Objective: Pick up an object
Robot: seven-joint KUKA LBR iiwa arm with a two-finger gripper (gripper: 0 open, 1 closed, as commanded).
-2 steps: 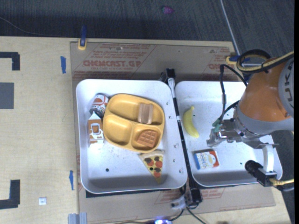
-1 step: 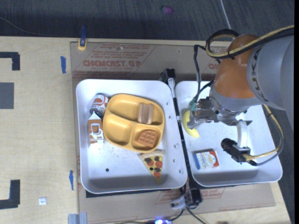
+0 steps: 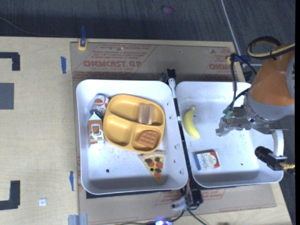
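In the right bin (image 3: 243, 175), a yellow banana (image 3: 190, 122) lies near the left wall. A small blue and white packet (image 3: 206, 160) lies flat toward the front. My gripper (image 3: 228, 124) hangs over the middle of this bin. It is to the right of the banana, behind the packet, and apart from both. Nothing shows in its grasp. The grey arm with its orange band (image 3: 276, 86) covers the bin's right side.
The left bin (image 3: 86, 172) holds a yellow divided plate (image 3: 123, 125) with toy food in it, a can (image 3: 98, 105), a small orange and white box (image 3: 95, 131) and a toy pizza slice (image 3: 154, 164). A black ridge (image 3: 180, 135) separates the bins. Cables (image 3: 262, 46) loop at the back right.
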